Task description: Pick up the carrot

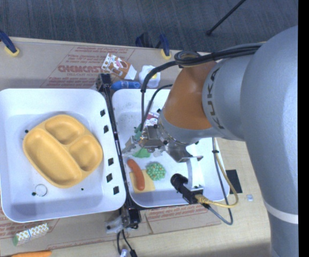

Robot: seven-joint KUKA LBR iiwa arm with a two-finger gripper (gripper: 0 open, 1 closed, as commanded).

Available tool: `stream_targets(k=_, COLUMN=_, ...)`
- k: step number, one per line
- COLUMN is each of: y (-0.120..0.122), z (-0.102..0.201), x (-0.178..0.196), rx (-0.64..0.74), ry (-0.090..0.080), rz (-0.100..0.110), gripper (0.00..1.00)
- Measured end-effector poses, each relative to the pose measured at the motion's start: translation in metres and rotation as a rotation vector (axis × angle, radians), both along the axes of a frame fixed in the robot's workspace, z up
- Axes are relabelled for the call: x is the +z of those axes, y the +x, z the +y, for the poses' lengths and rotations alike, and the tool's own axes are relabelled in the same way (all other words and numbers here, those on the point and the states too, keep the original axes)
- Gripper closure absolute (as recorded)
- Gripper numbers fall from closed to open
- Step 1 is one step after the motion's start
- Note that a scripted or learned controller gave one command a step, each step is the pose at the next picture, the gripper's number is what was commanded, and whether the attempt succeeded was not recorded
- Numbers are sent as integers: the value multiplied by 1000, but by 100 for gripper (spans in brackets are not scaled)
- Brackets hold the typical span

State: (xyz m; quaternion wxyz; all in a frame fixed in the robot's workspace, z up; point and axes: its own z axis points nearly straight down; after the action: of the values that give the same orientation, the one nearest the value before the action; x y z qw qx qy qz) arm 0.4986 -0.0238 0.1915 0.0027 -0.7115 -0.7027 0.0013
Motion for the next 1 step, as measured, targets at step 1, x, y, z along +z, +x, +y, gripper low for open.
stream_targets(k=1, y=13, z=20, x=0, rx=-90, ry=-2, rz=-2, gripper=0)
